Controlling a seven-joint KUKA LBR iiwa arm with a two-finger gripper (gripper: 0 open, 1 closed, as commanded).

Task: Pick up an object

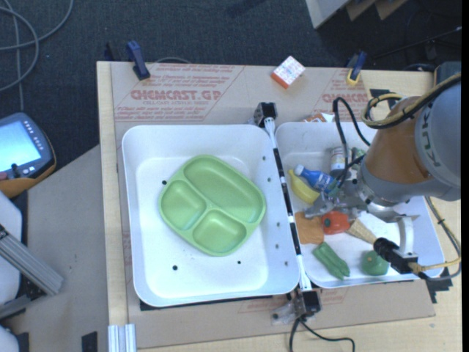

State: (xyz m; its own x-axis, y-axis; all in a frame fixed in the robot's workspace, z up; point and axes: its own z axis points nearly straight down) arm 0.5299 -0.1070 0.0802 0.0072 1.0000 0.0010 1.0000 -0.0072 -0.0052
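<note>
Dark carpet surrounds a wooden bench (183, 94) carrying two shallow white bins side by side. Near the middle of the right bin (432, 244) lies a small red-orange toy (335, 223), and it looks the likeliest target since the gripper (333, 205) sits directly over it. It is a stubby piece; its long axis seems to run roughly three to nine o'clock, though the tooling hides its upper edge, so which end leads I cannot tell.

Working outward: a tan flat piece (311, 231) touches it at nine o'clock, a yellow banana-like toy (303, 188) and a blue bottle (314, 176) lie at eleven, a long green pod (332, 261) at six pointing toward five, and a round green toy (374, 263) at four.

Whether the claw is spread or pressed together cannot be made out here, as wrist hardware blocks it. By my judgement the step in hand is the descent or grasp attempt, with nothing visibly captured. The next move calls for closing squarely across the toy's short width, then lifting straight up without dragging its neighbours.

At nine o'clock, well apart, the left bin (146, 270) bears a green divided tray (212, 204).
</note>
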